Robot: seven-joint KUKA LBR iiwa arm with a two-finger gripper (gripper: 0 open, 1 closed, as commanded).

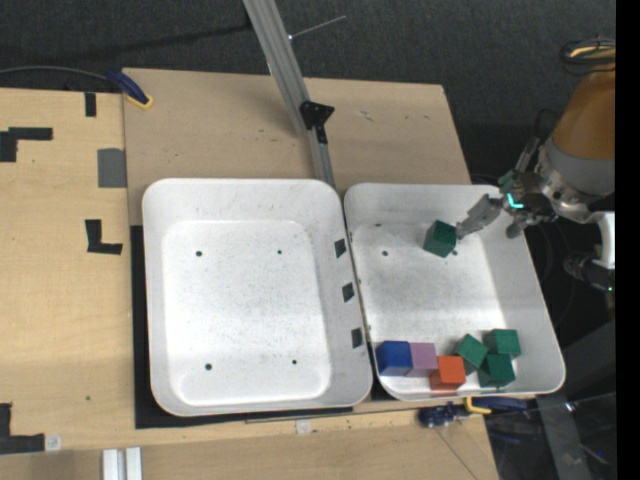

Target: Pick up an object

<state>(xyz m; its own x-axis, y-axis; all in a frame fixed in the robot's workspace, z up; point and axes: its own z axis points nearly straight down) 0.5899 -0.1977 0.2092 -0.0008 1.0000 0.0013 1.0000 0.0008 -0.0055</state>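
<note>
A green block is seen at the tip of the gripper in the upper part of the right bin, well apart from the cluster of blocks along its near edge. Whether the block is pinched or merely touched cannot be told (the tip is too small and blurred). The grasping step appears to be in hand; a straight lift would be called for next, if a hold has been gained.

Light wooden bench, dark grey carpeted floor, slanted metal pole, even lighting
</note>
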